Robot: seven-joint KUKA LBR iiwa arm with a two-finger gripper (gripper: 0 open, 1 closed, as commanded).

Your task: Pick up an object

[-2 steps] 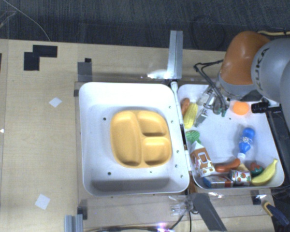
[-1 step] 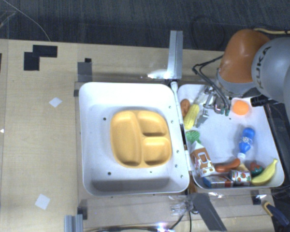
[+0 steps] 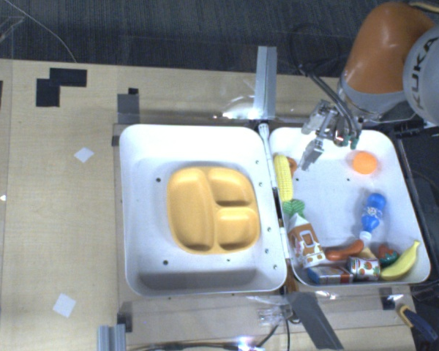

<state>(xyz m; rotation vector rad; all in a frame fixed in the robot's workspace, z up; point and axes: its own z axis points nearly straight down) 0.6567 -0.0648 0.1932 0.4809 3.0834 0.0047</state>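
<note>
My gripper [image 3: 312,140] hangs over the far left part of the right bin [image 3: 406,189]. Its fingers stand open with nothing between them. Just below it, an ear of yellow corn [image 3: 282,178] lies along the bin's left wall. An orange ball [image 3: 364,162] rests to the gripper's right. Further toward the front, a blue and white bottle [image 3: 372,213] lies in the bin. A small carton with a green top [image 3: 302,234] stands by the left wall. A red sausage [image 3: 343,251], a can [image 3: 358,270] and a banana [image 3: 402,261] crowd the front edge.
The left bin [image 3: 143,196] holds a yellow divided tray [image 3: 211,209]. A metal post [image 3: 265,82] stands behind the seam between the bins. The grey and orange arm [image 3: 388,46] reaches in from the upper right.
</note>
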